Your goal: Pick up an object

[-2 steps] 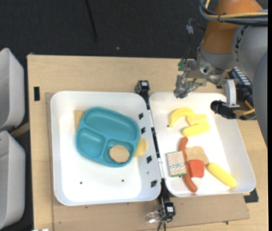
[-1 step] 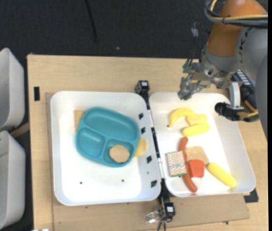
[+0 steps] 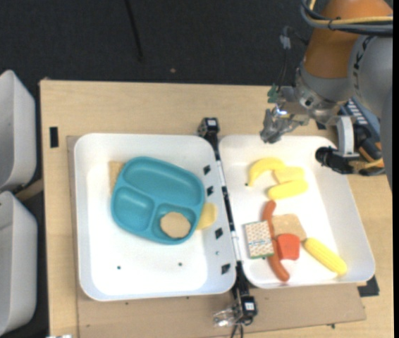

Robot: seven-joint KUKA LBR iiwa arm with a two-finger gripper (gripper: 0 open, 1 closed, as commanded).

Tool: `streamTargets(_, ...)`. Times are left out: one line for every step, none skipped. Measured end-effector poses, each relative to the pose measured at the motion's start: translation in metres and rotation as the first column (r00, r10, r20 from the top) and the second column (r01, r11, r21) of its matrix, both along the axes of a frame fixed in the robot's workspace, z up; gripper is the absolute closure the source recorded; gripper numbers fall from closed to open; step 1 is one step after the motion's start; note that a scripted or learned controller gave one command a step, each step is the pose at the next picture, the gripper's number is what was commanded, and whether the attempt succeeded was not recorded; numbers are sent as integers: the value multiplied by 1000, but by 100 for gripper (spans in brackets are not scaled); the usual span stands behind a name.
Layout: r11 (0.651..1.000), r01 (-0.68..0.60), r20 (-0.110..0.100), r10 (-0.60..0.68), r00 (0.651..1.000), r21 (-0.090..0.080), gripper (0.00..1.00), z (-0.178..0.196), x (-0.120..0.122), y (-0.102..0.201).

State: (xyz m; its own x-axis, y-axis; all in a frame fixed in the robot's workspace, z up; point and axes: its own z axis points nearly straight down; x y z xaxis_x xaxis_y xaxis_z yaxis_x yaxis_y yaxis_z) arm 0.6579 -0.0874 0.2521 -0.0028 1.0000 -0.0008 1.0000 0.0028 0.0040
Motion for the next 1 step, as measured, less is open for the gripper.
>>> streamTargets(1000,4,-4,-4,1000,-1,100,-20,-4,0)
